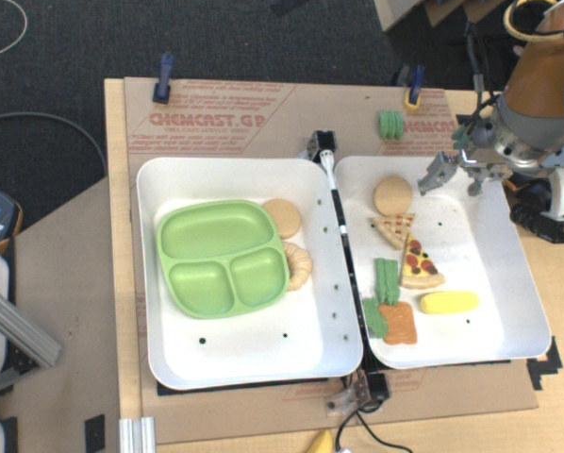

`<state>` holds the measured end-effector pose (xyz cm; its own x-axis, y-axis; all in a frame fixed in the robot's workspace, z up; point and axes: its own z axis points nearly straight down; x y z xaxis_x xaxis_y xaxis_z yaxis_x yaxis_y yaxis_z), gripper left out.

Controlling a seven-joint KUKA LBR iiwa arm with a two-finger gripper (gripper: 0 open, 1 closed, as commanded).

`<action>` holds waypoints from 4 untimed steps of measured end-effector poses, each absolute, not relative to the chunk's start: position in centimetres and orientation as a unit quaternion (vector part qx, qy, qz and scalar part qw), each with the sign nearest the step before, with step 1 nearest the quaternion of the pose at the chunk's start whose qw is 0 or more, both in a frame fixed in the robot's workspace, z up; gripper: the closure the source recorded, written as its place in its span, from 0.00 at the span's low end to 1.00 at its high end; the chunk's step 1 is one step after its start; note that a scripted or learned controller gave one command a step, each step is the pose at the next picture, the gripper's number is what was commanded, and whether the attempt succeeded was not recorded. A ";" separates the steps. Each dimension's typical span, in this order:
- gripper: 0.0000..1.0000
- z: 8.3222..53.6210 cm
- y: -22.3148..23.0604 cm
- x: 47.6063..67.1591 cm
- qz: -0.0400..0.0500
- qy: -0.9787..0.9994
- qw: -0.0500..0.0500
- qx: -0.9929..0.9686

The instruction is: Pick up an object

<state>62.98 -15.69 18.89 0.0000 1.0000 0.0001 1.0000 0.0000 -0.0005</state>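
My gripper hangs over the far end of the right bin, its two fingers spread open with nothing between them. Just to its left lies a round tan cookie. Nearer the front of that bin are a waffle wedge, a pizza slice, a green bean pod, a yellow piece and an orange carrot with green leaves.
The left bin holds a green divided plate, a second tan cookie and a curled shrimp-like piece. A small green block sits on the cardboard behind the right bin. Blue clamps stand at the far edge.
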 end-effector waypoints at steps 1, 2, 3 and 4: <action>0.00 7.9 -11.7 64.8 0.001 -0.708 0.004 -0.706; 0.00 19.2 -5.4 57.4 -0.003 -0.709 0.000 -0.705; 0.00 18.4 -2.8 47.4 0.002 -0.707 0.005 -0.707; 0.00 12.4 -9.6 47.7 0.004 -0.705 0.002 -0.710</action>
